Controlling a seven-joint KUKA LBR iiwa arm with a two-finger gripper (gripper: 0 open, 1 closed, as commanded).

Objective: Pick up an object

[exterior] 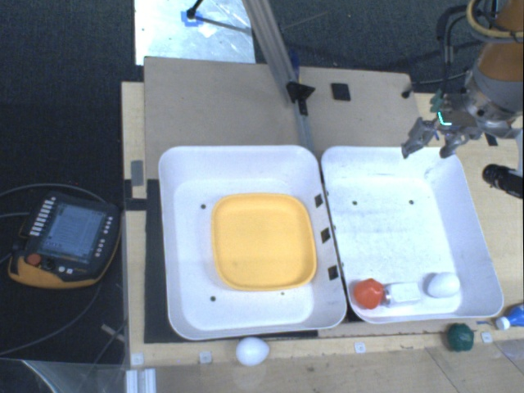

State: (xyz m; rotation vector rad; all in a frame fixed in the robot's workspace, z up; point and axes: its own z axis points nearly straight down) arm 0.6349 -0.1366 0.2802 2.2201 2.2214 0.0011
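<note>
The gripper (429,144), fingers spread and holding nothing, hovers at the upper right of the frame, above the right bin (458,195), whose red object (368,293) lies at the lower edge.

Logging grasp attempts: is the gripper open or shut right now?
Open. The gripper hangs above the right bin's far edge with its two fingers spread apart, and nothing between them.
</note>
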